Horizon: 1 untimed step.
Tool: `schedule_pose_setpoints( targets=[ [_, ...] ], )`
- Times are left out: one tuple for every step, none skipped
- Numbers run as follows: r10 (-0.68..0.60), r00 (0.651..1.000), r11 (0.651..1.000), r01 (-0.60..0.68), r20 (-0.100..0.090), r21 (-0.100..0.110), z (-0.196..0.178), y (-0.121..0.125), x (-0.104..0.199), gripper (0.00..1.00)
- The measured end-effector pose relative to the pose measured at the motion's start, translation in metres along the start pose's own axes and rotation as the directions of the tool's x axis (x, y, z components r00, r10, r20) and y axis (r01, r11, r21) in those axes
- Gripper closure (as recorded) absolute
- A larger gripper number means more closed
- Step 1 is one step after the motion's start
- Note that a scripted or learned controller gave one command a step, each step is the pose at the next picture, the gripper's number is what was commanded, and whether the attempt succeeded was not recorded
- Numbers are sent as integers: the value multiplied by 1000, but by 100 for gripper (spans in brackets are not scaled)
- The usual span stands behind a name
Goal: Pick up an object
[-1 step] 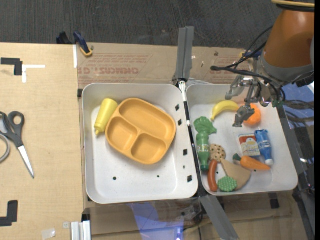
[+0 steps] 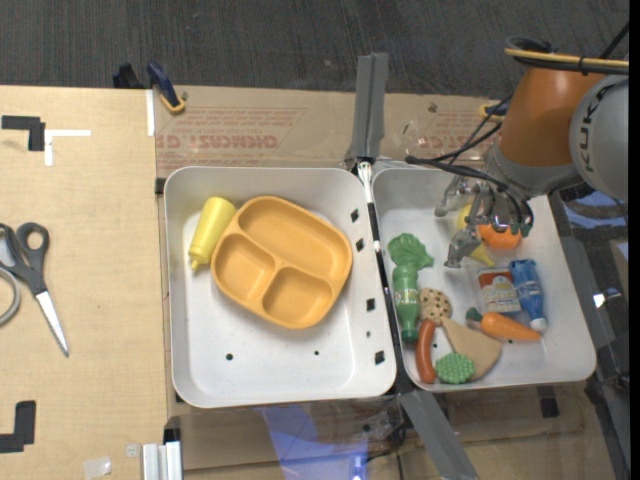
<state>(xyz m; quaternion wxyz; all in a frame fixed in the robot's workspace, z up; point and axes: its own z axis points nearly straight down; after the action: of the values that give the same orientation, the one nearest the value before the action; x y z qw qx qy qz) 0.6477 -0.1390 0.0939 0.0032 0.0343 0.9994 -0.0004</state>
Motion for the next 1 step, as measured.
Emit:
schedule_pose_setpoints(
  targets=[
    [-4,1000,1000,4,6,1,-11,1,-2,100]
  ],
)
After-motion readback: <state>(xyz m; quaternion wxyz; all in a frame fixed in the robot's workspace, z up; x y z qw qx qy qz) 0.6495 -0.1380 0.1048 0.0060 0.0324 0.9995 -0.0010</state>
